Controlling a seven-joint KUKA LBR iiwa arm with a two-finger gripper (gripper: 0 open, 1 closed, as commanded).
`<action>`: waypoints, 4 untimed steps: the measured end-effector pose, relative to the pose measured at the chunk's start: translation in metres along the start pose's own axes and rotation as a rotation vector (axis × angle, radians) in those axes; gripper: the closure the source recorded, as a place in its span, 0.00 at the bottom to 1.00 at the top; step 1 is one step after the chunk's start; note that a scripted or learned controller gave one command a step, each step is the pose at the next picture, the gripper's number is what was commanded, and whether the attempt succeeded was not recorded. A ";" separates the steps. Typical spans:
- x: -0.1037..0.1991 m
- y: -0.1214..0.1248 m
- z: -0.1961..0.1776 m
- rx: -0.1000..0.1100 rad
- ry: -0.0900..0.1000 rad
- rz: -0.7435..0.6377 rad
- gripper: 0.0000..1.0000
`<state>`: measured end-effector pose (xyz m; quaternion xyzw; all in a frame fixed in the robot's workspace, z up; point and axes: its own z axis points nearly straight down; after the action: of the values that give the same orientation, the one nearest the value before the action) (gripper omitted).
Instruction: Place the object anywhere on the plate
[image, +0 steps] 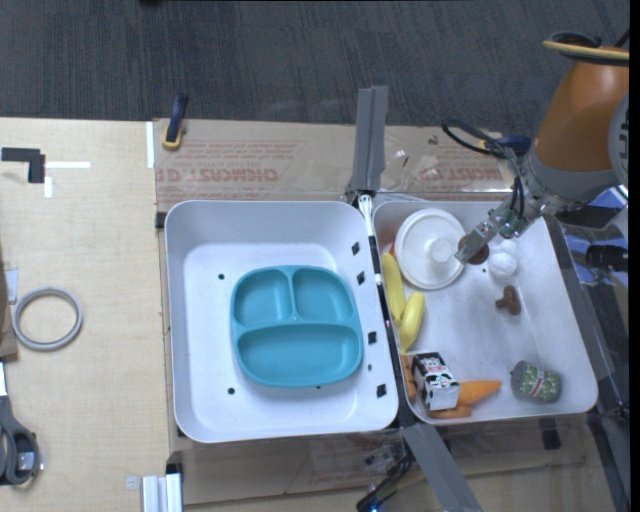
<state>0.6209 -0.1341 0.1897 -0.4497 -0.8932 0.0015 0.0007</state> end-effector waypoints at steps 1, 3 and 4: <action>0.020 0.062 -0.001 -0.002 0.000 0.033 1.00; 0.120 0.129 -0.063 -0.001 -0.001 -0.140 1.00; 0.190 0.097 -0.070 0.001 0.001 -0.174 1.00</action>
<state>0.5856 0.0761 0.2597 -0.3703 -0.9289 0.0017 0.0015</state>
